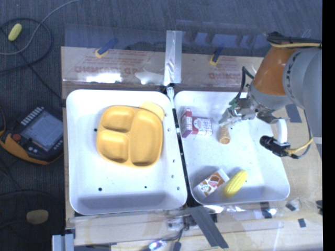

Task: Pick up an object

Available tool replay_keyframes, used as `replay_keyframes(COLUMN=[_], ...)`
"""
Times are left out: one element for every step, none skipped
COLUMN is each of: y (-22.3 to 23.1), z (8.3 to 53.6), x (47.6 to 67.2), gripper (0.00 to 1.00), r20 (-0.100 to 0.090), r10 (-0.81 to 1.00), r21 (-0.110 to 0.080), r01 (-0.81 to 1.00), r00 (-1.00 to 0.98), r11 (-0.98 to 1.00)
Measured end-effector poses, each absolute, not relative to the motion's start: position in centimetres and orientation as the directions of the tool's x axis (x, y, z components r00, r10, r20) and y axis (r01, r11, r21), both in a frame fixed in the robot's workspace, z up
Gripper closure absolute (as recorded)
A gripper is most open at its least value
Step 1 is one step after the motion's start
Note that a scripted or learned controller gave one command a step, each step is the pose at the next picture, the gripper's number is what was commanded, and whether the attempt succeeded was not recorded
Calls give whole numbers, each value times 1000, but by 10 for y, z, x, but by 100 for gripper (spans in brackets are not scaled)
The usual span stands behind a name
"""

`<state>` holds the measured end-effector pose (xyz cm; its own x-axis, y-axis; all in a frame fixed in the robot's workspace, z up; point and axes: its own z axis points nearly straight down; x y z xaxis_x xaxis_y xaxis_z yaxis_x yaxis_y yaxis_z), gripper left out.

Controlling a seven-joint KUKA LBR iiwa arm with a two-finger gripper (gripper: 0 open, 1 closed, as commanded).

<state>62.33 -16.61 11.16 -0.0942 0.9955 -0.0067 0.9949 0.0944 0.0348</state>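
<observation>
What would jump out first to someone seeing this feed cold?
Probably the big yellow divided tray sitting in the left bin. Next, the arm's orange band at the upper right, with the gripper hanging over the right bin just above a small tan cone. That bin also holds a small carton near its upper left, plus a yellow corn cob beside a snack packet at the front.

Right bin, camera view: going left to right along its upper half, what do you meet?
Red and white carton → small tan cone-shaped piece → gripper → black fitting on the arm, beside the right bin's right wall.
</observation>
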Motion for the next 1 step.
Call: replay_keyframes(y=[-166], z=[110], x=[622], gripper=[0], r20=[-5], r10=[996], r21=[31], r01=[995], r00=[-94], r11=[94])
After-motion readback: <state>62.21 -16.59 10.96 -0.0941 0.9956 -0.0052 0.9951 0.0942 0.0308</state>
